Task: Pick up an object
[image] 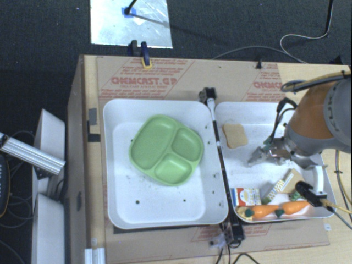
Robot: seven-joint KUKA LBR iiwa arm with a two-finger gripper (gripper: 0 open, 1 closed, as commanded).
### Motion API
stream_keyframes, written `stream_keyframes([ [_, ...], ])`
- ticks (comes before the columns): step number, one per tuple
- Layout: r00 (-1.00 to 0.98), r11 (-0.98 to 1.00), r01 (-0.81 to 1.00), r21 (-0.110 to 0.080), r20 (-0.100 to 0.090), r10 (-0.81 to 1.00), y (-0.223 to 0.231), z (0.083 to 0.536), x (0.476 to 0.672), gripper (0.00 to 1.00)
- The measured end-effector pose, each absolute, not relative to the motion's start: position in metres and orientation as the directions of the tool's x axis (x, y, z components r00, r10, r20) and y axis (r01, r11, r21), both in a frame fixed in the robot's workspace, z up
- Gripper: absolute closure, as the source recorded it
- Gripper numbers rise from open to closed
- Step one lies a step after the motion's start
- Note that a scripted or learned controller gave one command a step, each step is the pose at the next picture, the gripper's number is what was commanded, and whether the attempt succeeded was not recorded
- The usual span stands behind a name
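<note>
Grey gripper (259, 157) low in right bin (250, 126), fingers spread, nothing between them. Tan bread slice (235, 135) just left-far of it; carrot (279, 208) near edge. Pick not done.

Green tray (166, 149), left bin (126, 202), hand (258, 157) in right bin (247, 133)

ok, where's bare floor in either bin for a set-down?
Left bin: bare strip along the near wall, below the green divided plate. Right bin: open patch between tan slice and small carton. Near right corner is crowded: carton, carrot, claw above.
</note>
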State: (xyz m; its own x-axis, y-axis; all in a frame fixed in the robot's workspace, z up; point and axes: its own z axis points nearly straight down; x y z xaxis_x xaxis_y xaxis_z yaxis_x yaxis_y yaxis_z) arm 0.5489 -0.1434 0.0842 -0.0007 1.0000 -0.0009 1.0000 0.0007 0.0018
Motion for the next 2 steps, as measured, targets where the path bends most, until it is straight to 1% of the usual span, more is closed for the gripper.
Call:
stream_keyframes([
  [1,-0.001,0.001,1.0,0.006,-0.003,1.0,-0.171,0.235,0.512,0.0],
  [2,-0.001,0.001,1.0,-0.001,0.001,1.0,-0.146,0.113,0.486,0.0],
])
